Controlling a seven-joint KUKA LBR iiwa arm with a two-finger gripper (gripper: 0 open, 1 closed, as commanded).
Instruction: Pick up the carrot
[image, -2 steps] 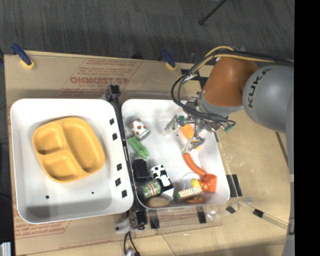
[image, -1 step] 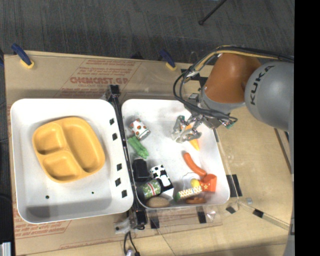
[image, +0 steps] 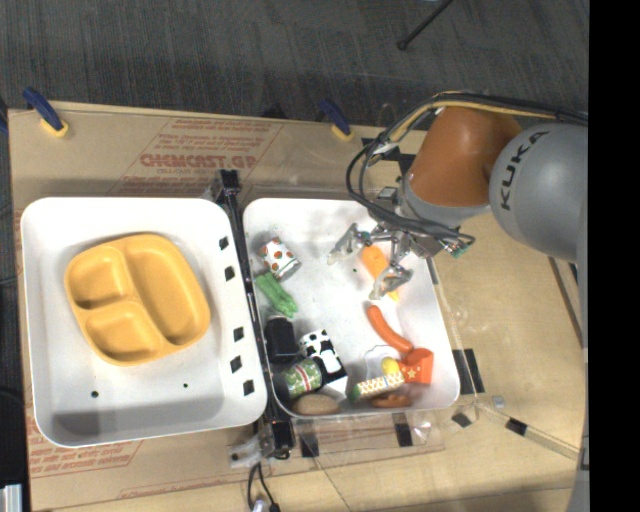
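Note:
The carrot (image: 374, 260), a short orange piece, lies in the upper right part of the right bin (image: 300, 215). My gripper (image: 366, 263) hangs right over it, reaching in from the right under the orange wrist band. Its two metal fingers (image: 346, 244) stand open, one up-left of the carrot and one at its lower right, so the carrot sits in the gap between them. The left finger is apart from the carrot; the other is close against it. The carrot's upper end is hidden under the gripper body.
A long red-orange sausage-like piece (image: 388, 329) lies just below the gripper. A green vegetable (image: 276, 296), a small can (image: 279, 259), a cow toy (image: 320, 349) and several packets crowd the bin's front. The left bin (image: 60, 400) holds a yellow divided tray (image: 135, 297).

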